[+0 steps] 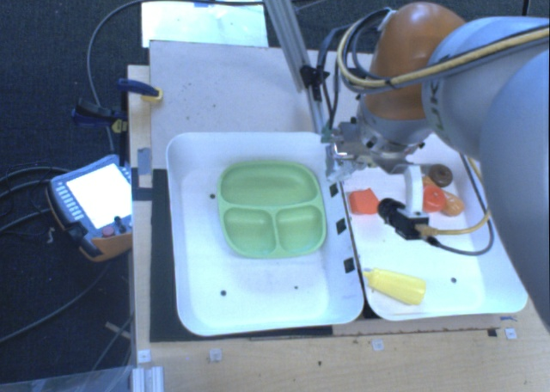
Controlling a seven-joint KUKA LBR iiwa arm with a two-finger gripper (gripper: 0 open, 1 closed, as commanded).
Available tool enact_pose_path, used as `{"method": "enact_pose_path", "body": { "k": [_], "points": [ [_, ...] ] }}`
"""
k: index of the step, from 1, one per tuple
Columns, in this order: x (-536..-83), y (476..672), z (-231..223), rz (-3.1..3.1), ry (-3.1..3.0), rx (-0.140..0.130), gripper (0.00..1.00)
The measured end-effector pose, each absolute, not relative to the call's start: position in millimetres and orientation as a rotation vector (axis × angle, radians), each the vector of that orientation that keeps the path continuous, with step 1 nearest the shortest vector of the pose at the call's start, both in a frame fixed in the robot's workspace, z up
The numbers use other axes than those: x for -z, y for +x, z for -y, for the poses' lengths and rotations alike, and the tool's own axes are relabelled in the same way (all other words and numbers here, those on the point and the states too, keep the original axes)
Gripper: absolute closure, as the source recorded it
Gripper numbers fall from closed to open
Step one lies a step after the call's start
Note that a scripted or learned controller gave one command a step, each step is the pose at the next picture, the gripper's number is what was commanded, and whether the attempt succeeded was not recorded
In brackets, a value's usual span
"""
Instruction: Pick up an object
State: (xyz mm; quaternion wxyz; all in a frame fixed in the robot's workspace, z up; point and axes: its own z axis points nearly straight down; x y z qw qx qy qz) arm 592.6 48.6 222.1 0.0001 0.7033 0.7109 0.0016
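From the overhead camera, you see the arm [481, 81] hanging over the right bin [481, 296], so you are at the approach step, nothing lifted. The end effector [378, 167] sits low beside the orange block [364, 202]; whether it is apart or together, you cannot tell. Next, you need a descent centred on one item. The yellow piece [396, 285] lies nearer the front; the green tray [272, 208] lies in the left bin [198, 296].
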Motion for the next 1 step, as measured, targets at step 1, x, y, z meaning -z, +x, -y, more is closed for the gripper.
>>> {"method": "enact_pose_path", "body": {
  "k": [1],
  "points": [
    [-234.3,609.1,-98.8,-2.231,2.209,-0.008,1.0]
  ]
}}
